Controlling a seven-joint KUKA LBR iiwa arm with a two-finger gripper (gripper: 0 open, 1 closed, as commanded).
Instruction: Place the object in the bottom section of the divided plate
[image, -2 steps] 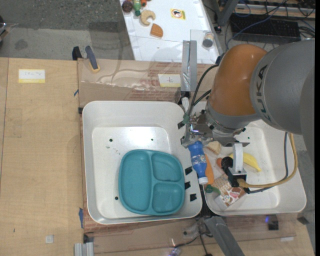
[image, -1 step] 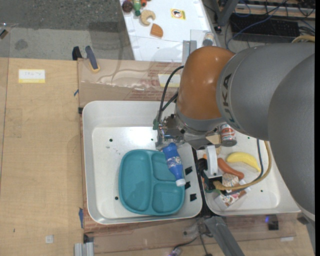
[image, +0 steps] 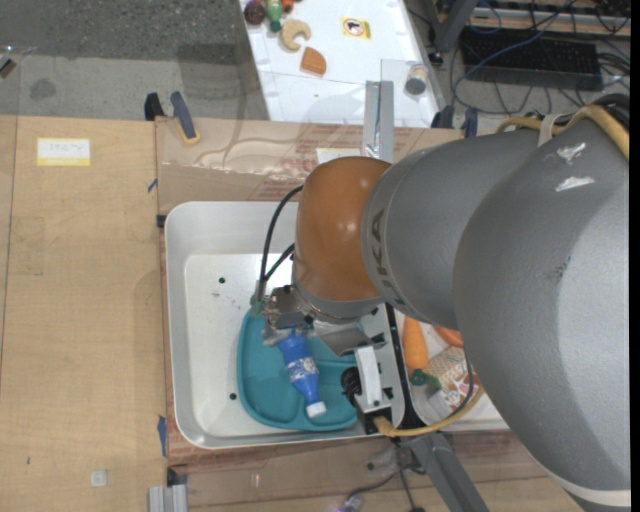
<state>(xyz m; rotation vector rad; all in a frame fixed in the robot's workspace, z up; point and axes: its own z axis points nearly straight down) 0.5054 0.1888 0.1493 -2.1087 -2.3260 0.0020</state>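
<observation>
Teal divided plate (image: 262, 395) sits in the left white bin (image: 190, 300), right below my hand (image: 281, 325). I see a blue plastic bottle (image: 300, 373) lying on the plate, its upper end just under the hand; the grip itself I cannot tell. A carrot (image: 414, 345) lies off to the hand's right.

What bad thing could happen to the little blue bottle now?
The blue bottle hangs tilted over the teal divided plate, its white cap low near the plate's front. It might roll or tip out of its section once let go. The pincer sits at the bottle's top end, so the hold may be weak and it could slip early. The big arm hides the right bin, so bumps there are hard to spot.
</observation>
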